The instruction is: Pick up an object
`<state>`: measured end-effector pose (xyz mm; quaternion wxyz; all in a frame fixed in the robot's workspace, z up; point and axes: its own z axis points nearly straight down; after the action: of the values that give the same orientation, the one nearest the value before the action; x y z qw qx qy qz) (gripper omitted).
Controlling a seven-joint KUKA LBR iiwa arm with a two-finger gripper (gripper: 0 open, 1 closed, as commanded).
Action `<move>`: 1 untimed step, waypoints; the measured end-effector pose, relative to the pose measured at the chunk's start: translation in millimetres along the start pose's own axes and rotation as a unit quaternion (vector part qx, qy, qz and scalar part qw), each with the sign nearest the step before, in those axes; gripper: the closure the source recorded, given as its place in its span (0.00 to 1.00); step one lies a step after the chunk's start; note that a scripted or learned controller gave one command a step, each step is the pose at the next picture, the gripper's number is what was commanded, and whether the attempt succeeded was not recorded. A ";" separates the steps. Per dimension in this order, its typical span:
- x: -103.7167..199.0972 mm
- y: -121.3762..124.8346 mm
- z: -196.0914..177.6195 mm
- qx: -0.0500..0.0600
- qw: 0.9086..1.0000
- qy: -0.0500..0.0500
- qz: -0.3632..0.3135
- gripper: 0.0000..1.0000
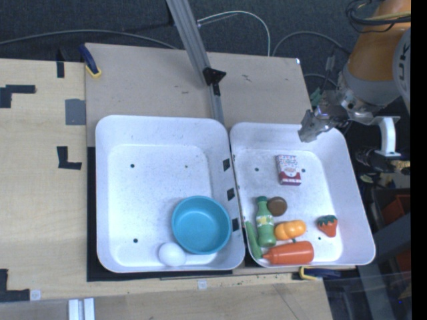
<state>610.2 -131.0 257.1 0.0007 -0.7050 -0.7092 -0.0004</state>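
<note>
Near edge, left bin (110,179): a white ball (171,253) sits at the front wall, touching or just beside a blue bowl (201,223) that stands upright just behind it, toward the bin's right corner. Rest of this bin's floor is bare white with a few dark specks.

Near edge, right bin (353,205): a cluster of toy food is packed into the front half. An orange carrot-like piece (291,252) lies flat along the front wall. Just behind it sit a small orange fruit (289,229) and a green bottle (264,223) lying with its neck pointing away; a green stalk-like piece (253,240) runs along the bottle's left side against the wall. A brown round piece (277,207) touches the bottle's neck end. A toy strawberry (327,225) sits apart to the right, near the right wall.

Mid bin: a small red-and-white carton (288,169) lies alone, well apart from the cluster.

Far rim of the right bin: the end effector (311,128) hangs over the back right corner, above the rim, nothing seen in it. Too small and dark to tell how far its fingers are spread. Carton is the nearest item, down and left of it.

Beyond: the grey arm with orange band (375,52) enters from the right. Brown worktop (147,79) lies behind the bins; a grey metal pole (190,32) slants across it.
</note>
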 end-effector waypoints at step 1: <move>61.8 -14.4 10.7 0.002 1.000 0.000 0.000 1.00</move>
<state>595.4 -69.2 246.5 0.0019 -0.7047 -0.7095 0.0006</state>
